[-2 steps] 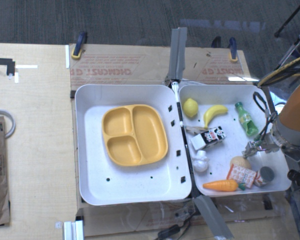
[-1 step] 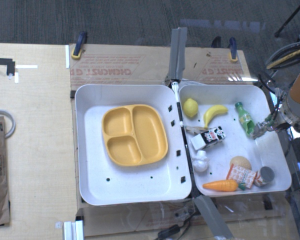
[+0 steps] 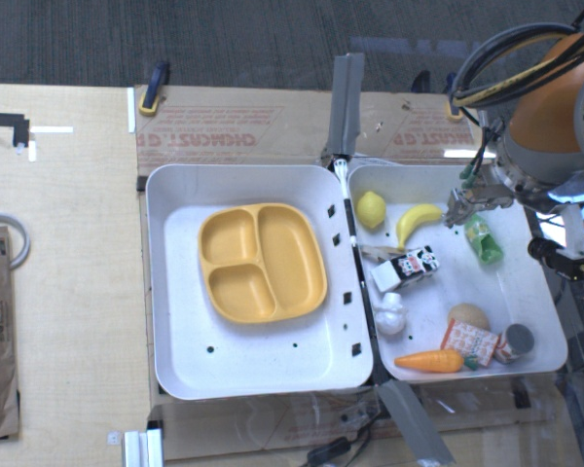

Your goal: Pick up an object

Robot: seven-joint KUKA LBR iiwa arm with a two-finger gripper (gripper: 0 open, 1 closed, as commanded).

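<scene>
Where the right bin (image 3: 555, 339) nears its far edge, we see the claw (image 3: 464, 205) poised by the banana (image 3: 416, 222) and green bottle (image 3: 484, 240); its grip we cannot tell.

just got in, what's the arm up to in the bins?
The arm's pincer is low in the right bin, near the banana and a green item. I see nothing held between its fingers. The lemon, carrot and other bits lie loose there. The left bin has a yellow divided plate.
</scene>
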